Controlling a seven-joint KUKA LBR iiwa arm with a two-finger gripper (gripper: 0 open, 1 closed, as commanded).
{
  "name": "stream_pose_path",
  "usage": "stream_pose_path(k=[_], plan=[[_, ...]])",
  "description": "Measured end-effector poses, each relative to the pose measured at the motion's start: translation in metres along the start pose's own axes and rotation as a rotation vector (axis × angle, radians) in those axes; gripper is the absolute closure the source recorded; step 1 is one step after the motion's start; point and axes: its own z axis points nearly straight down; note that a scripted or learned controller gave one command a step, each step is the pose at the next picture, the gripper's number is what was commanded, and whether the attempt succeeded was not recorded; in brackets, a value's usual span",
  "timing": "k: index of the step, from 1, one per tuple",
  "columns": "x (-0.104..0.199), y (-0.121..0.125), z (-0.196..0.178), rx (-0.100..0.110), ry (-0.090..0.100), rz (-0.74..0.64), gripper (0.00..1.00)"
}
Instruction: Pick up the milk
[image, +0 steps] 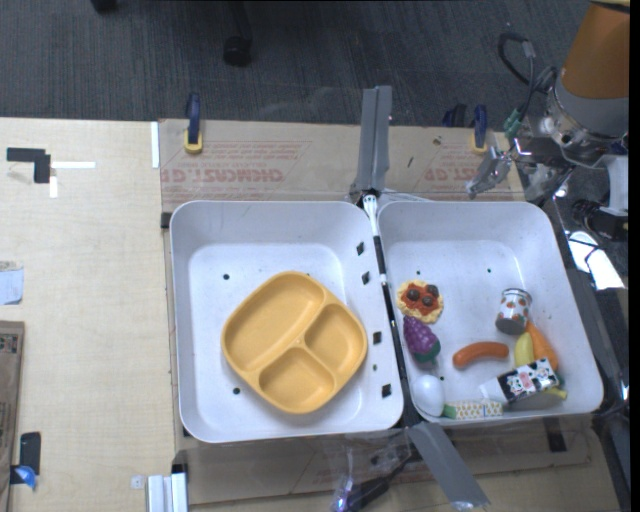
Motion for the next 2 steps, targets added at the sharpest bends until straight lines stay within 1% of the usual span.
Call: stream_pose_path(k=[1,2], plan=[[0.078,-0.057,0.085,0.003,0.0,0.073,0.0],[0.166,-0.021,0.084,0.0,-0.001,0.03,0.0]])
